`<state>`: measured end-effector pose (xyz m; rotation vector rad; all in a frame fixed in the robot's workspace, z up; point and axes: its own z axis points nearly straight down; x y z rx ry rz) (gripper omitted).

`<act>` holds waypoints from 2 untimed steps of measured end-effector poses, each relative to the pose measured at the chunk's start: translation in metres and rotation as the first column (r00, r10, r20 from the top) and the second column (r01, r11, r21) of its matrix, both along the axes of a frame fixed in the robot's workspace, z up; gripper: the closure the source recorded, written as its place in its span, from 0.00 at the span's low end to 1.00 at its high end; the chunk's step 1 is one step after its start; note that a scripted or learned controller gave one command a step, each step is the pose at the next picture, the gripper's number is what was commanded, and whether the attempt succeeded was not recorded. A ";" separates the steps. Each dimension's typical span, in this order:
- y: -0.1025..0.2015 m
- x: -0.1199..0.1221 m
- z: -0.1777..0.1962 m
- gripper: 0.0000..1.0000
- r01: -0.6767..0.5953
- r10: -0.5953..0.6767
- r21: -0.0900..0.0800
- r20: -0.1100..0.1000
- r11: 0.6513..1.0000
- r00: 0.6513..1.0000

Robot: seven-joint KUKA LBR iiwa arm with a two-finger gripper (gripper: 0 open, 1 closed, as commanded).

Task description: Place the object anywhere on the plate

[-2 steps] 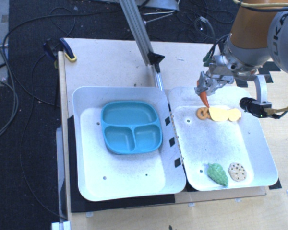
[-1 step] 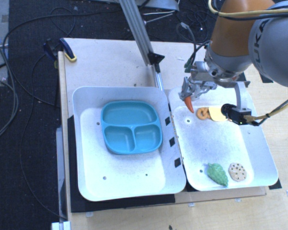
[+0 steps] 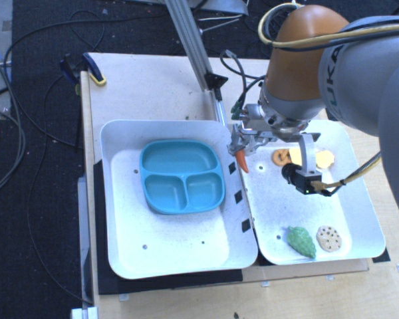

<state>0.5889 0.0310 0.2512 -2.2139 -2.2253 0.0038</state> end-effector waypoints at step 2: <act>0.098 -0.039 -0.012 1.00 -0.002 0.002 0.001 0.002 1.000 1.000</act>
